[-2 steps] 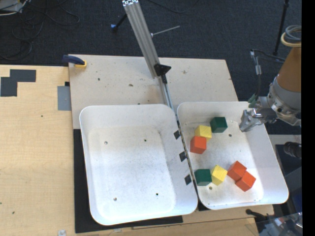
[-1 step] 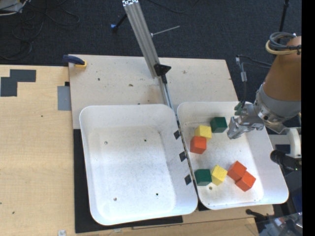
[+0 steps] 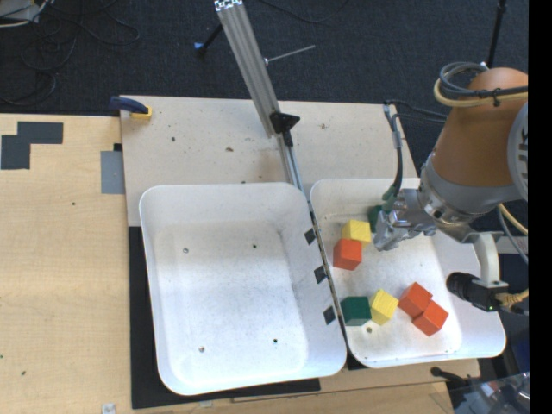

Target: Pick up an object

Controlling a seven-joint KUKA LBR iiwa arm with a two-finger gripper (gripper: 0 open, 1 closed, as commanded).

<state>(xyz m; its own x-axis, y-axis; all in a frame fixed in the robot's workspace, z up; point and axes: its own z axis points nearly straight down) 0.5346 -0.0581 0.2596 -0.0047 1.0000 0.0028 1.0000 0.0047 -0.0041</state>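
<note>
The bench (image 3: 198, 136) bears 2 white bins, left (image 3: 172, 231) and right (image 3: 448, 352), side by side.

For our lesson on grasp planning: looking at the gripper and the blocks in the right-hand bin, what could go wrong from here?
1. The gripper hangs beside a yellow block touching an orange block; closing could nudge both or catch two.
2. These blocks lie close to the bin wall, so a pushed block might jam against it.
</note>
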